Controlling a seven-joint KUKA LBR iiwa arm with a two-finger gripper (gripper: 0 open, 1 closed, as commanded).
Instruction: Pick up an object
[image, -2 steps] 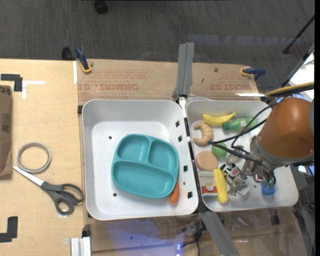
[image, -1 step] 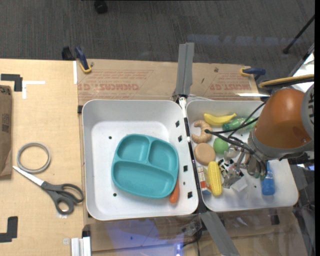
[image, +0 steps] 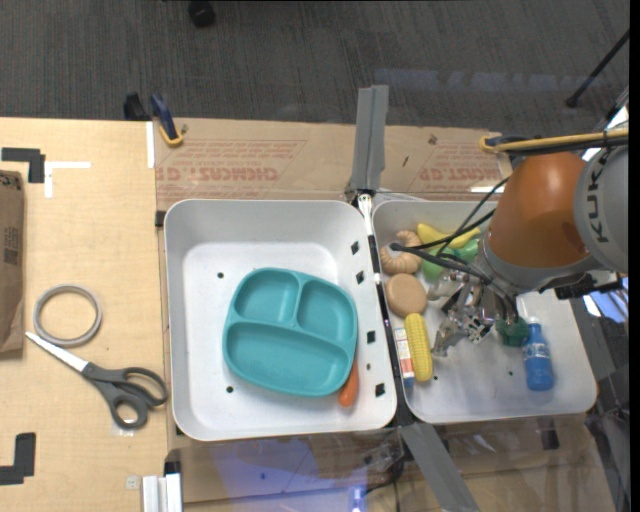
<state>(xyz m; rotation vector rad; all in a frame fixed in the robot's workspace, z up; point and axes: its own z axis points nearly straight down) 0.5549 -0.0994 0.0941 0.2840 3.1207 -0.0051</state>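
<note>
Lying at the far left of the bench (image: 80, 160), a roll of tape (image: 67, 314) sits just above a pair of grey-handled scissors (image: 105, 380), with the edge of a brown paper bag (image: 10, 265) beside them. Further right stands the left bin (image: 190, 300), which holds a teal divided plate (image: 290, 332) set near its middle; an orange carrot (image: 348, 387) pokes out from under the plate's lower right corner, against the bin's right wall.

Across the divider, the right bin (image: 500, 395) carries a cluster of things along its left side: a tan, knobbly piece that looks like ginger (image: 402, 257), a round brown potato-like piece (image: 407, 294) just below it, and a yellow corn cob (image: 418, 346) lying lengthwise below that, with a thin red-and-white tube (image: 404, 352) along its left. A yellow banana (image: 445, 236) and something green (image: 440, 265) lie at the bin's upper part, partly under the arm.

The grey arm with its orange band (image: 535, 215) reaches down into this bin, and the claw (image: 462, 322) hangs low over the white floor just right of the corn. Its metal parts blur together from this angle, so whether it is apart or together cannot be told, and nothing is clearly seen between them. Right of the claw sit a small dark green object (image: 514, 331) and a blue bottle (image: 538, 360), touching or nearly so.
</note>
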